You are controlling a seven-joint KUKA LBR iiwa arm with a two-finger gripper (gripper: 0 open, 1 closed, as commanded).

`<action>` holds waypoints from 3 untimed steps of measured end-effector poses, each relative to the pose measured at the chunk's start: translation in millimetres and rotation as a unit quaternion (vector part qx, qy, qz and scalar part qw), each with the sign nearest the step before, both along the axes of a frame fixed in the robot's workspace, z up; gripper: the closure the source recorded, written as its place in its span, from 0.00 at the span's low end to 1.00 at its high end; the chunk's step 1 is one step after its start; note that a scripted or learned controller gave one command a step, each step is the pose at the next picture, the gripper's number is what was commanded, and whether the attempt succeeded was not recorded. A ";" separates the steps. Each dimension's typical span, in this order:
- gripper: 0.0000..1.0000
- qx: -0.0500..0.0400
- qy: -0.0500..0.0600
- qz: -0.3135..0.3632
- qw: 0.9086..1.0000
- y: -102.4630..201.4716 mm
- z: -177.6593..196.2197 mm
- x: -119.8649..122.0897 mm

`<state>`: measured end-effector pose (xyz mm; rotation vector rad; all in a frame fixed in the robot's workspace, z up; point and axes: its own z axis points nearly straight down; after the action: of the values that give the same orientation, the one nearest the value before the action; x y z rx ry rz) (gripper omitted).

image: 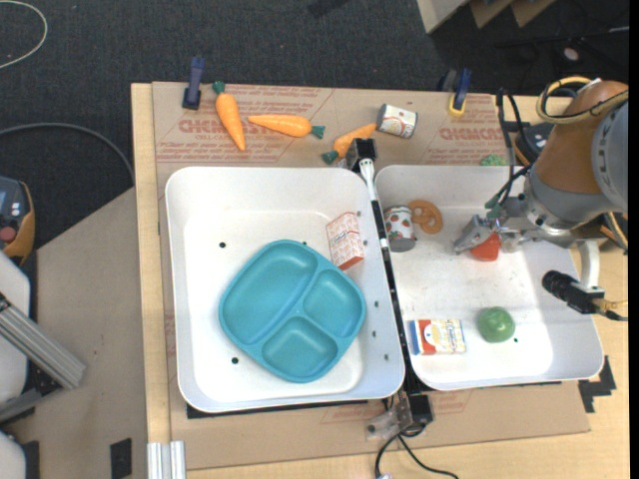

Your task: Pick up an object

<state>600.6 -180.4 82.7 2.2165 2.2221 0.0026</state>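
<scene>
My gripper (479, 238) hangs low over the right bin (559, 362), near its back right part. A small red object (486, 250) lies right at the gripper's tip, touching or partly under it; I cannot see whether it is held. In the same bin lie a green ball (495, 324), a flat white box with a blue and red print (437, 336), a small printed can (399, 225) and a brown ring-shaped piece (427, 216).
The left bin (190, 267) holds a teal divided plate (290, 307) and a small red and white carton (344, 239). Behind the bins on the cardboard lie three toy carrots (232, 120) and a small cup (397, 121). Blue clamps (193, 80) grip the back edge.
</scene>
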 end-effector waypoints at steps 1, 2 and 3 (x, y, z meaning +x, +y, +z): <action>0.00 0.011 0.008 0.001 1.000 -35.9 2.4 64.5; 0.00 0.002 0.004 -0.002 1.000 -23.0 2.0 9.3; 1.00 0.000 0.001 0.000 1.000 -23.8 13.2 12.1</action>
<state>612.7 -204.2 96.0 2.2179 2.2216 0.0003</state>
